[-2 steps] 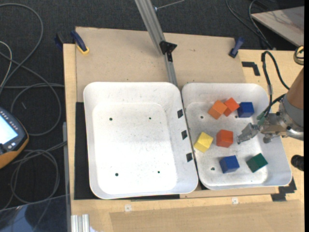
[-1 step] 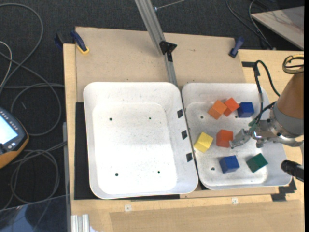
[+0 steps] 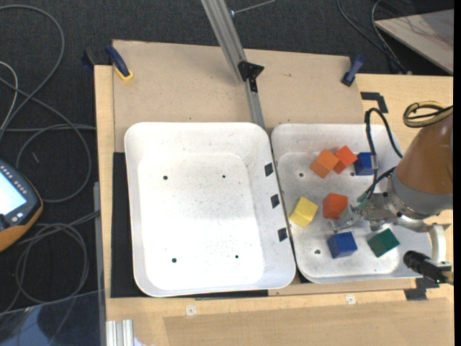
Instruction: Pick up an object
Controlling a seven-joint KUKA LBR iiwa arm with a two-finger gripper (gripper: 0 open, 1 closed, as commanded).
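The tool [image 3: 358, 215] sits low in the right bin [image 3: 302, 265] among blocks, beside the orange block [image 3: 334, 205], apparently seeking a grasp; its opening cannot be told.

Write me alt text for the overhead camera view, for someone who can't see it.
A grey and orange robot arm reaches from the right into the right-hand white bin, its gripper low among small blocks: three orange, two blue, one yellow and one green. The left bin sits beside it on a wooden bench.
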